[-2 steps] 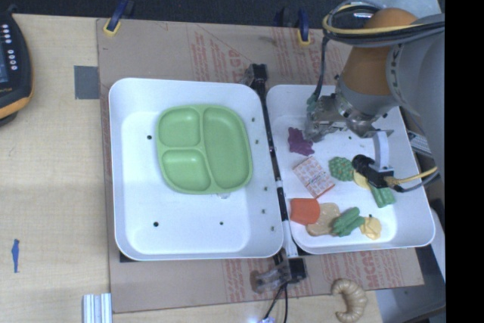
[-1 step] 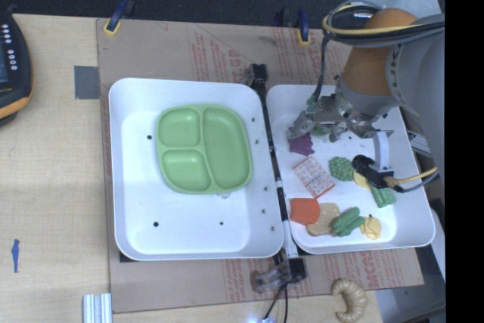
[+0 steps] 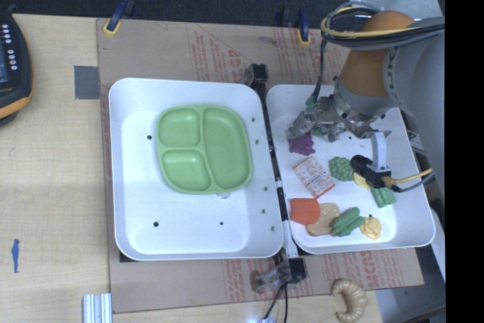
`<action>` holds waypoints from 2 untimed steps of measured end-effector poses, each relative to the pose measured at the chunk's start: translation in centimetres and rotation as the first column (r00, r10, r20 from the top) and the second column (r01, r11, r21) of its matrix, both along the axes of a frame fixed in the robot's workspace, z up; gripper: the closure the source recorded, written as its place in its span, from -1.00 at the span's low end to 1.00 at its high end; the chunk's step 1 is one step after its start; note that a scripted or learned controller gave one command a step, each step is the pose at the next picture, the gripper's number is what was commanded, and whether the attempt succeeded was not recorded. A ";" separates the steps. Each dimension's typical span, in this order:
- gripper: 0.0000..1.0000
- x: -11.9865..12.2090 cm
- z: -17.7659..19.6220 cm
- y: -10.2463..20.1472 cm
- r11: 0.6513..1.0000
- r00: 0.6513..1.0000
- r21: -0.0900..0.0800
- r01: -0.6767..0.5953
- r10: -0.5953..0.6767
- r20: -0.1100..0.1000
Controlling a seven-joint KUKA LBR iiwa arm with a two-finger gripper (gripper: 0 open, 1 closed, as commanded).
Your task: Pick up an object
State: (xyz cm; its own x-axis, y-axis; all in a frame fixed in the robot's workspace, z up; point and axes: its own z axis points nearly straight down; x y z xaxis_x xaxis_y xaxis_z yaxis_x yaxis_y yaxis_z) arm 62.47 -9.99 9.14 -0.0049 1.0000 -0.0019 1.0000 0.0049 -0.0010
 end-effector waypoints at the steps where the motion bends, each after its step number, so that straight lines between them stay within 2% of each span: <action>1: -1.00 0.6 0.1 -0.3 1.000 1.000 0.000 0.000 0.000 0.002; 2: -1.00 -0.4 0.0 0.8 1.000 1.000 0.002 -0.001 0.001 -0.005</action>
State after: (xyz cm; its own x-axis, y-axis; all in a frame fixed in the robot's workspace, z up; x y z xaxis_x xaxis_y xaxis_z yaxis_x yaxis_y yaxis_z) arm 62.10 -9.23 9.17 -0.0061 1.0000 -0.0002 1.0000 0.0061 -0.0065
